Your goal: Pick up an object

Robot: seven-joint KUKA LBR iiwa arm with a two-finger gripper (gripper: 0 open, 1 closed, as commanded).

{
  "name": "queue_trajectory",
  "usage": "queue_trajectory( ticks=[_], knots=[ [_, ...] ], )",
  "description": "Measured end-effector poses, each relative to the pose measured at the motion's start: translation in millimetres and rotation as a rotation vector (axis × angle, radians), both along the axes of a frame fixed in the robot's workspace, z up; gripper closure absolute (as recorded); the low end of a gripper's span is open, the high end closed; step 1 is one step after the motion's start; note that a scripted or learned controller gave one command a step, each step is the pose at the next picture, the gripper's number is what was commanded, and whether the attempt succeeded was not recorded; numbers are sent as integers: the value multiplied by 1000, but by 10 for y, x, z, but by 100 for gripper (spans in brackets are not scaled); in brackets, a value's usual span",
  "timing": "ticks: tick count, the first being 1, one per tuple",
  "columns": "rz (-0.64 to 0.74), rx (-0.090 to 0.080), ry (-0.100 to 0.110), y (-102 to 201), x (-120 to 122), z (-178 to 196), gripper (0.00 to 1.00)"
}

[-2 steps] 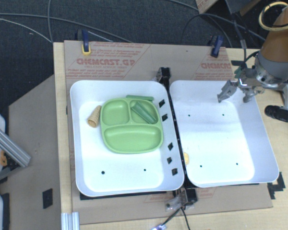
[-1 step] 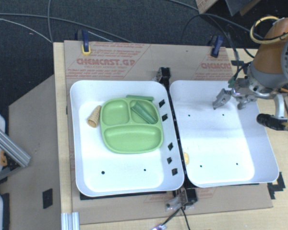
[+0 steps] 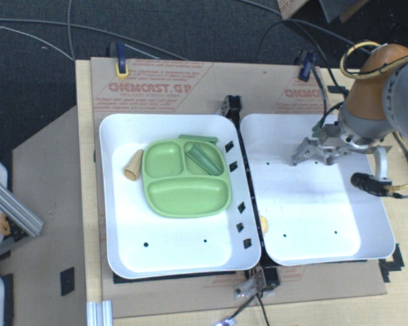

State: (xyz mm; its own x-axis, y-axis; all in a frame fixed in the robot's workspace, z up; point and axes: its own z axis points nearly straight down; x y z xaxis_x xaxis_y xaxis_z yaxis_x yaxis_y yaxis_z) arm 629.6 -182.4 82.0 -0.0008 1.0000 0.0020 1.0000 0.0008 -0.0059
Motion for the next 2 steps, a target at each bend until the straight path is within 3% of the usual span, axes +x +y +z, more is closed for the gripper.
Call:
queue_trajectory(
  ticks=[1, 2],
  knots=[
    [0, -1, -8, -3, 22, 152, 100],
    [0, -4, -12, -6, 7, 798, 100]
  ],
)
